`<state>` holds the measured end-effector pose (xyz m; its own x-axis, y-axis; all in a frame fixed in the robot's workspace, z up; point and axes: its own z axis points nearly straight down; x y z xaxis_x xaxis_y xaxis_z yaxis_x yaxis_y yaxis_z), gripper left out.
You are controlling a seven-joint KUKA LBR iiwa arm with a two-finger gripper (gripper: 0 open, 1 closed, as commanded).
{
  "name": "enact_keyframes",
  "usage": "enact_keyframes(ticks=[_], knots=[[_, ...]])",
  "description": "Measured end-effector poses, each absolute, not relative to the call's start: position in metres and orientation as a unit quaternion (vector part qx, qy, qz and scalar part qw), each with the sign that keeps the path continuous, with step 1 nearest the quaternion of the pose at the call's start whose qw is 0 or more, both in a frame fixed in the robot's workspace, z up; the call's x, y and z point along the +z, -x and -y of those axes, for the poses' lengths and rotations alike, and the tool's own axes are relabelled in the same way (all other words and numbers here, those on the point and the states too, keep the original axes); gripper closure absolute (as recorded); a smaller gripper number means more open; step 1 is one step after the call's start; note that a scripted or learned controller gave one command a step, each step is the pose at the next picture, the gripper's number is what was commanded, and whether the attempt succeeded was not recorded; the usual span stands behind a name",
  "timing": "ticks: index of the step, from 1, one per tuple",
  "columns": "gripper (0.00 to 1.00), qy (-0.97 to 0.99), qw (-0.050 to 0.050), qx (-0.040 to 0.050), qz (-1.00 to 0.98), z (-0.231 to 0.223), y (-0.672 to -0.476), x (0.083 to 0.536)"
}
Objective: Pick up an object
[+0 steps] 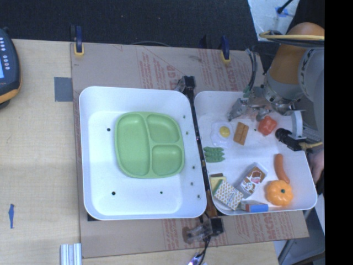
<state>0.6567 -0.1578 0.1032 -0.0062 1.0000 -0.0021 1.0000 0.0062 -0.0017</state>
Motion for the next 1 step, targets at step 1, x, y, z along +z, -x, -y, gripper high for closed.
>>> enact_keyframes(ticks=[1], knots=[[0.00,-0.706,-0.003,-0.0028,-0.708,0.1524,-0.6190,0.0912]])
